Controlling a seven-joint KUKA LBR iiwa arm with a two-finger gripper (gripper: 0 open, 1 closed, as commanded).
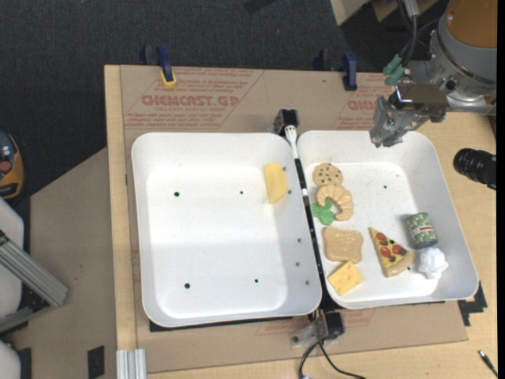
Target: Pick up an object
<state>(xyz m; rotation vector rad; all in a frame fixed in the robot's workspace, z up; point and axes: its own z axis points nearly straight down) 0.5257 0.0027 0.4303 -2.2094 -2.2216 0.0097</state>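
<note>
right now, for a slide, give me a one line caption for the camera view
Grey two-finger gripper hovers over the right white bin of toy food, while one yellow block lies in the left white bin.

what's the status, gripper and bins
Gripper above the right bin's back edge, nothing seen in it. Toy food clustered in right bin: cookie, toast, pizza, can. Yellow piece alone in left bin.
</note>
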